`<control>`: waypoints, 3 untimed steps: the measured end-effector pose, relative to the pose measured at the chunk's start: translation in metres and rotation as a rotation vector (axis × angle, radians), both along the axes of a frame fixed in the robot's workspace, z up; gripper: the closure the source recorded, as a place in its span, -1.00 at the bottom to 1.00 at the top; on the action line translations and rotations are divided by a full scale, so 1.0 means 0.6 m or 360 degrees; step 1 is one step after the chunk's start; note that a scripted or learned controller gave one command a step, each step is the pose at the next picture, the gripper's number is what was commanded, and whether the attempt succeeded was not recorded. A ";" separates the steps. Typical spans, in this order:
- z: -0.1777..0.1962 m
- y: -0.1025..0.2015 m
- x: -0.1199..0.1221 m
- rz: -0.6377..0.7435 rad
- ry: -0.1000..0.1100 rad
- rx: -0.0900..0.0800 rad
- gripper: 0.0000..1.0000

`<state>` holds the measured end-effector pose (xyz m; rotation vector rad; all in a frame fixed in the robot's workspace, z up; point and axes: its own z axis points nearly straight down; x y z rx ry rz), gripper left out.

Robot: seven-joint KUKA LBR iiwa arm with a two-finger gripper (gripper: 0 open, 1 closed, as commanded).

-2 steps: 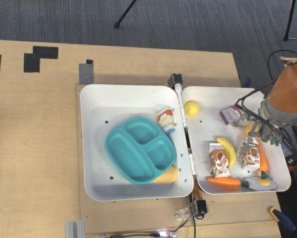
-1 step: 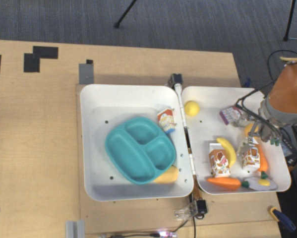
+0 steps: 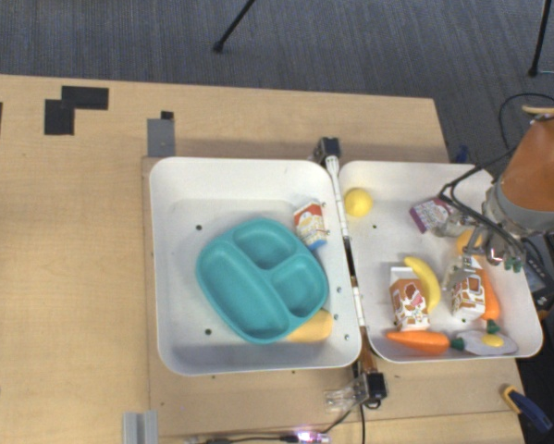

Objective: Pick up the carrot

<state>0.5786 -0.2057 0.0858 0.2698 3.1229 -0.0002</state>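
Note:
The carrot [image 3: 418, 341], orange with a green top pointing right, lies flat along the front wall of the right bin [image 3: 387, 248]. My gripper [image 3: 474, 251] hangs over the right part of that bin, above a small printed carton [image 3: 467, 294], behind and to the right of the carrot and apart from it. The grey arm with its orange band [image 3: 540, 160] comes in from the right edge. A second orange, carrot-like piece [image 3: 490, 302] lies against the carton's right side.
The right bin also holds a banana [image 3: 424, 280], another carton [image 3: 407, 304], a purple packet [image 3: 430, 215], a lemon [image 3: 357, 202] and a pale object [image 3: 491, 343]. The left bin [image 3: 170, 276] holds a teal divided plate [image 3: 261, 280], a small carton [image 3: 311, 224] and a yellow item [image 3: 311, 327].

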 end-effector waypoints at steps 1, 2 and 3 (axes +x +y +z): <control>0.000 0.000 0.000 0.0000 0.0000 0.0000 -1.00; 0.000 0.000 0.000 0.0000 0.0000 0.0000 -1.00; 0.000 0.000 0.000 0.0000 0.0000 0.0000 -1.00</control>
